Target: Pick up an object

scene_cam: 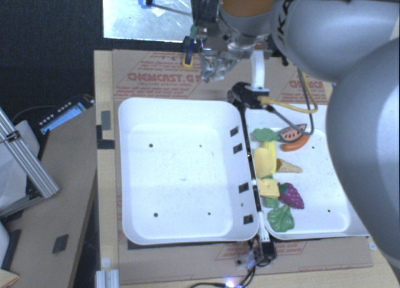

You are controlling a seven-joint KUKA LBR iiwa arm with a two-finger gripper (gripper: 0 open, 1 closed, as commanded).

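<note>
My gripper (211,69) hangs over the cardboard just behind the far rim of the left bin (128,155), apart from every toy. In the right bin (328,212) a cluster of toy foods lies along its left side: a green leaf (265,135), a watermelon slice (292,134), an orange carrot (295,145), a yellow corn cob (267,158), an ice cream cone (289,168), a yellow cheese block (269,188), purple grapes (292,196) and a second green leaf (280,217). The big grey arm covers the right bin's far right part.
A small blue and yellow piece (187,52) sits just left of the gripper; I cannot tell what it belongs to. Metal rails (28,168) and a blue-striped device (62,115) lie left of the bench. A shiny foil sheet (147,2) lies beyond the bins.
</note>
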